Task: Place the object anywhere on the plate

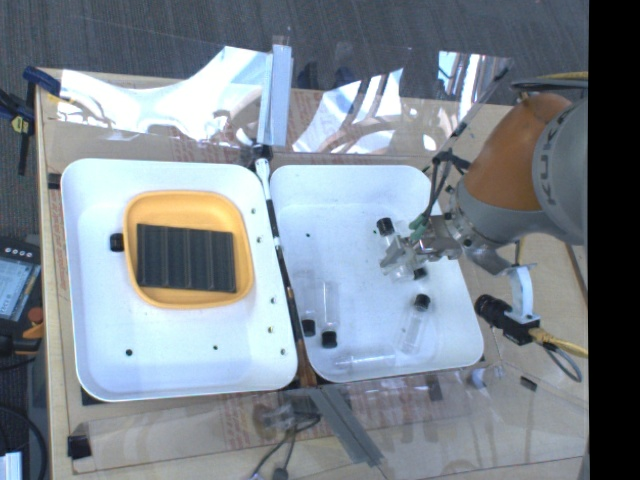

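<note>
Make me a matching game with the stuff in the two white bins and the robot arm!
Things:
1. yellow plate
2. clear vials with black caps
3. gripper
4. orange band

Places:
A. on the arm, above the wrist
B. left bin
C. lying on the floor of the right bin
D. low over the right bin, near its right side

Pairs: 1-B, 2-C, 3-D, 4-A
</note>
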### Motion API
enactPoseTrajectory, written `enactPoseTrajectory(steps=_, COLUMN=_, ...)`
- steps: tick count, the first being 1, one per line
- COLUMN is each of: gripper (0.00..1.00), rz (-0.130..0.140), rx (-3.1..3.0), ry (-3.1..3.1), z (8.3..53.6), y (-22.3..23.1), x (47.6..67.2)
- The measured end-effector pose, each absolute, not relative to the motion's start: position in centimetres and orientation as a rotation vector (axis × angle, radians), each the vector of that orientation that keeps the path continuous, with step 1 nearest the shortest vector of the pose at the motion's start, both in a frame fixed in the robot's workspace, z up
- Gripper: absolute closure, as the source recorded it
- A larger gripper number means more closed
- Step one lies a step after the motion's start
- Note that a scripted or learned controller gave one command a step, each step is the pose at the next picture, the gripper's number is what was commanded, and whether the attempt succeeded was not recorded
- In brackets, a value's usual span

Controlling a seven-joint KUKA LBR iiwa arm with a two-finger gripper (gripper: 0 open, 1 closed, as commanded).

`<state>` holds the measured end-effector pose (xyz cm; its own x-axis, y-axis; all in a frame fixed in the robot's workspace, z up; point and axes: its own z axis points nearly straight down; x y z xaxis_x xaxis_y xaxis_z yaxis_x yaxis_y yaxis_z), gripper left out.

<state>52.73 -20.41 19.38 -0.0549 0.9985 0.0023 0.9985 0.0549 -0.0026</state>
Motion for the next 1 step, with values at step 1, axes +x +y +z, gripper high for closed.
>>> enactPoseTrajectory(steps=1, gripper=1.00, rz=0.002, rx=-2.035, ry=-2.391, z=22.33, y=-16.83, x=55.95)
